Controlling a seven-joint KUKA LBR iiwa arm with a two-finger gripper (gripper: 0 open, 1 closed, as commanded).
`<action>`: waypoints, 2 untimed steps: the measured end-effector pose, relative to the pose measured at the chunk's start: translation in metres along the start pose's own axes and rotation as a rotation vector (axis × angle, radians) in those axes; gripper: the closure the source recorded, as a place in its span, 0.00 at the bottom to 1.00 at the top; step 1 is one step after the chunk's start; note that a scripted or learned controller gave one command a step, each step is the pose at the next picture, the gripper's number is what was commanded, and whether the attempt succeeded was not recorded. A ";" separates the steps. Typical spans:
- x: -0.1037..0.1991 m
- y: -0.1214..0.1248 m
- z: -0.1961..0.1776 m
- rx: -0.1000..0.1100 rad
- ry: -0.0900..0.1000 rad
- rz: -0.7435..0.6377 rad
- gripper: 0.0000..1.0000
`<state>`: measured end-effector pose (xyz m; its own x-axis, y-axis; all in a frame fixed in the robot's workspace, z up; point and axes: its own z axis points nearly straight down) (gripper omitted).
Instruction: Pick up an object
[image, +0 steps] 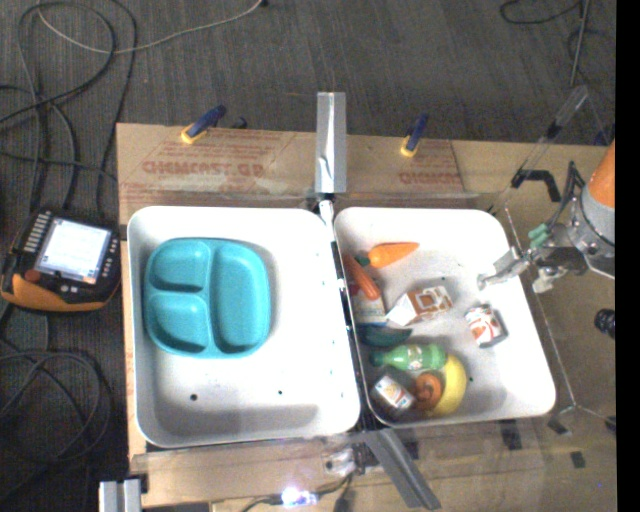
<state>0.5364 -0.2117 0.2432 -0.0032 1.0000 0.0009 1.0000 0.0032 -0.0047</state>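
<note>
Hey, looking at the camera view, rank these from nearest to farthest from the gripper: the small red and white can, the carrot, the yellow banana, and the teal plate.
1. Small red and white can, just below the gripper, right bin.
2. Carrot, top of the right bin.
3. Yellow banana, bottom of the right bin.
4. Teal plate, left bin, far side.

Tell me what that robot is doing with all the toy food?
The robot arm reaches in from the right, and its claw hovers at the right edge of the right bin. It holds nothing yet. That bin has toy food: a carrot, a small carton, a little can, a green bottle and a yellow banana. The left bin holds a blue divided plate. Nothing has been picked up.
</note>
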 end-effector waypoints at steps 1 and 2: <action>0.083 0.031 0.086 0.001 0.000 -0.026 0.00; 0.101 0.034 0.136 -0.001 -0.002 -0.032 0.00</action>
<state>0.5696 -0.1103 0.1074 -0.0349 0.9994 -0.0005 0.9994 0.0349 -0.0037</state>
